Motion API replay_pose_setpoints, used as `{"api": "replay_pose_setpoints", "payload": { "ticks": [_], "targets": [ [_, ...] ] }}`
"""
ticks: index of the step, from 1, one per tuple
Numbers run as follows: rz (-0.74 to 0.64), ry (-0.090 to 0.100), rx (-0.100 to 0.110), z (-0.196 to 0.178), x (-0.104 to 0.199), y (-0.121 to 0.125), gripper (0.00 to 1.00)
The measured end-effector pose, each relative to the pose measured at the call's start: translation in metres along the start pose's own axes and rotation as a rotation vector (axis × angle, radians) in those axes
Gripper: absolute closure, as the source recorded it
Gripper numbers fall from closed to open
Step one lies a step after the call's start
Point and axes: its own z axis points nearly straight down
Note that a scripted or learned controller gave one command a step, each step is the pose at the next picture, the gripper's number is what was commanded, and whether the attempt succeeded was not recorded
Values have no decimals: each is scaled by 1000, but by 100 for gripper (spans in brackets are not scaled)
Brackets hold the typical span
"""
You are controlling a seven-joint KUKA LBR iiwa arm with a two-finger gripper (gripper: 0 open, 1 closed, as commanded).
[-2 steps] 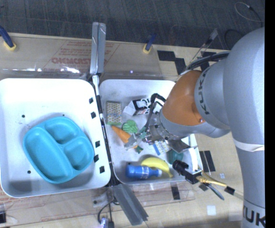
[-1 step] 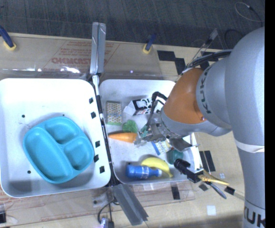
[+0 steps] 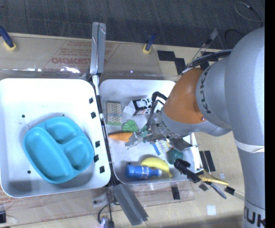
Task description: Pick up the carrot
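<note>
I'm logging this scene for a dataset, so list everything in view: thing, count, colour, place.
bins: 2, white, side by side on the bench
divided plate: 1, light blue, left bin
carrot: 1, orange with green top, right bin, left side
banana: 1, yellow, right bin, near front
bottle: 1, blue, lying beside the banana
sponge: 1, patterned, right bin, upper left
clamps: 2, blue, bench's far edge
arm: 1, grey with orange band, from the right
gripper: 1, beside the carrot
</note>
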Motion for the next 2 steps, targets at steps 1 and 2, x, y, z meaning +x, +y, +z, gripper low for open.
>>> {"api": "replay_pose_setpoints", "payload": {
  "ticks": [1, 2],
  "targets": [
    [-4, 1, 2, -9, 0, 0, 100],
    [-4, 1, 2, -9, 1, 0, 0]
  ]
}}
